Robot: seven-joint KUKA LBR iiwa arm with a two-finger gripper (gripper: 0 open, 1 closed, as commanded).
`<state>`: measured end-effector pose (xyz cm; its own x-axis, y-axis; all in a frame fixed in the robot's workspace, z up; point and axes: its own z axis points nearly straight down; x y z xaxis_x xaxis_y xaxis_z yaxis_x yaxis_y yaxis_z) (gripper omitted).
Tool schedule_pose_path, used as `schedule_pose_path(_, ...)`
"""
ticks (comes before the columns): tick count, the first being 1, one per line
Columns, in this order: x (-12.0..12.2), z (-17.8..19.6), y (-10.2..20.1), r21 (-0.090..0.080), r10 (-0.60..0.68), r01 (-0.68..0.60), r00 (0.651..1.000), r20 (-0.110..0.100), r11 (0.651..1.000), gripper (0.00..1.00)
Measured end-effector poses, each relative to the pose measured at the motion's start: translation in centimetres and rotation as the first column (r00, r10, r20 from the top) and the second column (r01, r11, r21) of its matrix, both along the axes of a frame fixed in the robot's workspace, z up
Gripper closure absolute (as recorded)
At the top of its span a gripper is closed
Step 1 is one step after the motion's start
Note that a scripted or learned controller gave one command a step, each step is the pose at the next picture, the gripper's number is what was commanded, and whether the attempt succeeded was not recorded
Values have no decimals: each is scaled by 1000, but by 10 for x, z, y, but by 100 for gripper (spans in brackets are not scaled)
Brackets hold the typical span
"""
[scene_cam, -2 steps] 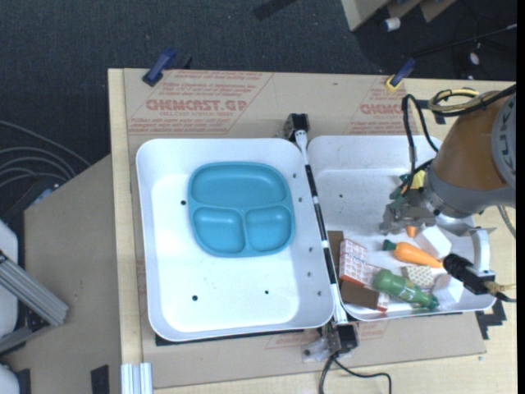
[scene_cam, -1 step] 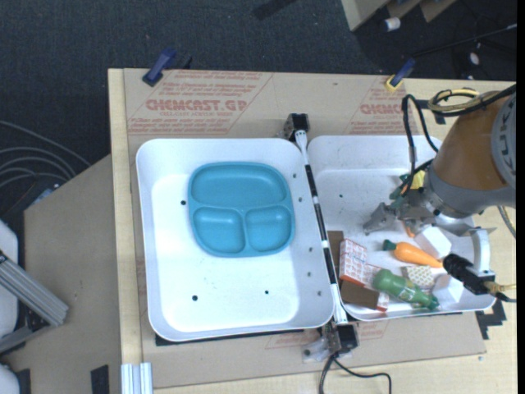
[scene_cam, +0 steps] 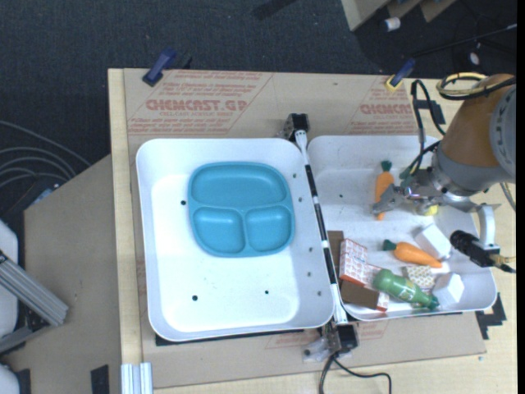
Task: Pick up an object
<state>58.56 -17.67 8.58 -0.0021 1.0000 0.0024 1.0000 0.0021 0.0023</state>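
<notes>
Two white bins side by side on the bench: left bin [scene_cam: 160, 245] filling the centre of the frame, right bin [scene_cam: 344, 158] at centre right. In the left one, a blue tray [scene_cam: 239, 208] with three compartments, lying flat in the upper half.

In the right bin, a small carrot [scene_cam: 383, 183] near the top middle, tilted, leaf end up. Lower down, a second carrot [scene_cam: 417, 255] lying roughly level, a green bottle [scene_cam: 404, 289] below it, a patterned box [scene_cam: 355, 266] to the left against the bin's inner wall, and some white pieces at lower right, too small to name.

Gripper [scene_cam: 385, 206] low in the right bin, reaching in from the right edge of the frame, tips just below and beside the small carrot. Fingers hard to separate against the bin; cannot tell whether spread or closed, and no object visibly between them.

Judged stage: approach or early grasp attempt on the small carrot. Nothing lifted yet; every object resting on the bin floor. Left to do: secure a hold, then raise the object clear of the bin.
</notes>
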Motion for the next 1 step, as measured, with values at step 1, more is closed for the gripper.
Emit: schedule_pose_path(1, 0, 10, -1, -2, 0, 0, 1000, 0, 1000, 100)
